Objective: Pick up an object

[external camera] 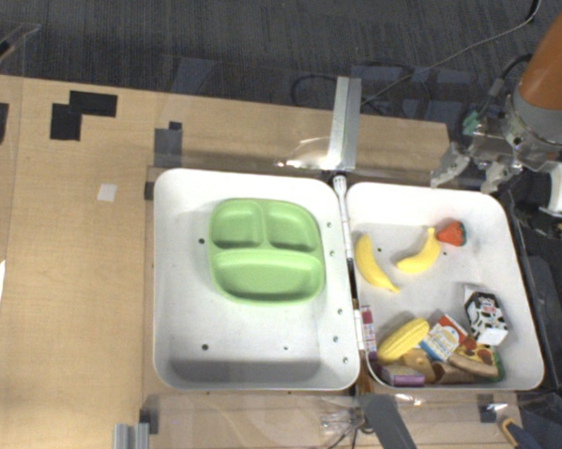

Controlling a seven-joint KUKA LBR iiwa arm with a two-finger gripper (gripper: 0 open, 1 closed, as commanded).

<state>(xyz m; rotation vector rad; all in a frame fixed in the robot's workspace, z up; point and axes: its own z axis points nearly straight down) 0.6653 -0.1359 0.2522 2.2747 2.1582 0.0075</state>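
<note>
your gripper hovers above the far rim of the right bin, its fingers spread and gripping nothing. the two bananas lie apart from the clutter mid-bin, so pick one of those and come straight down across its narrow width. the pile at the near corner overlaps too much to name. the arm is cut off at the frame's edge.

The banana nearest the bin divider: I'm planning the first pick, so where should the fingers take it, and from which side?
Grip the banana across its middle from straight above. It lies flat and alone on the right bin floor, running diagonally, so close across its narrow width; the ends taper.
</note>
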